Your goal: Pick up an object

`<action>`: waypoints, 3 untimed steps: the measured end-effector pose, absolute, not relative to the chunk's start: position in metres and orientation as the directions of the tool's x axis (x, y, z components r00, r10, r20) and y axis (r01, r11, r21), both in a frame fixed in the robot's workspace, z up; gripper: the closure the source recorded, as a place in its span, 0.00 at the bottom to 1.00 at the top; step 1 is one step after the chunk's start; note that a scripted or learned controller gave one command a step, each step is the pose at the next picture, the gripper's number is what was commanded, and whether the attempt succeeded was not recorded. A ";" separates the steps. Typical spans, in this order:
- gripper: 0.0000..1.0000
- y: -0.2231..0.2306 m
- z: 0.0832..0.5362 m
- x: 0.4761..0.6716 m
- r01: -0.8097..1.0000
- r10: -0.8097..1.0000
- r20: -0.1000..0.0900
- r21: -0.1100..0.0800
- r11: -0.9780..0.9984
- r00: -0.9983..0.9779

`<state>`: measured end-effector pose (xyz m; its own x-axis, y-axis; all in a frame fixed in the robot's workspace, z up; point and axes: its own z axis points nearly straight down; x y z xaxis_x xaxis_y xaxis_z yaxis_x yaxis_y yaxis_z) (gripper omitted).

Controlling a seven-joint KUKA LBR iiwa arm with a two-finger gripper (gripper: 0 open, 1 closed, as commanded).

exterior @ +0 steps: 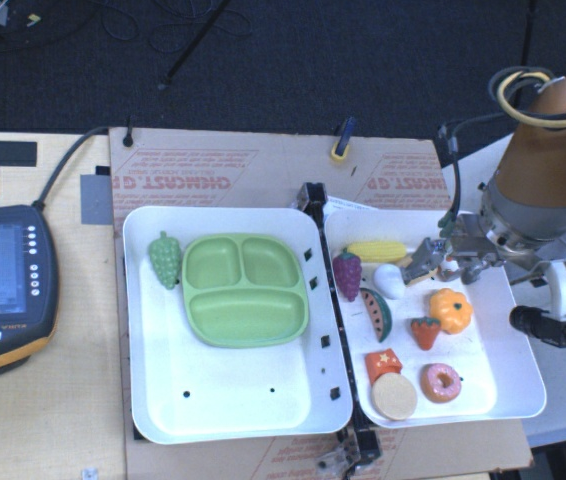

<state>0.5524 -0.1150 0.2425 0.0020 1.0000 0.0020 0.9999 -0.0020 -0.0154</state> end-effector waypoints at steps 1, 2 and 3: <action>0.00 -0.115 0.250 0.555 1.000 1.000 0.001 -0.004 0.000 0.000; 0.00 -0.112 0.201 0.563 1.000 1.000 0.001 -0.006 -0.001 0.001; 0.00 -0.116 0.144 0.555 1.000 1.000 0.002 -0.006 -0.001 0.001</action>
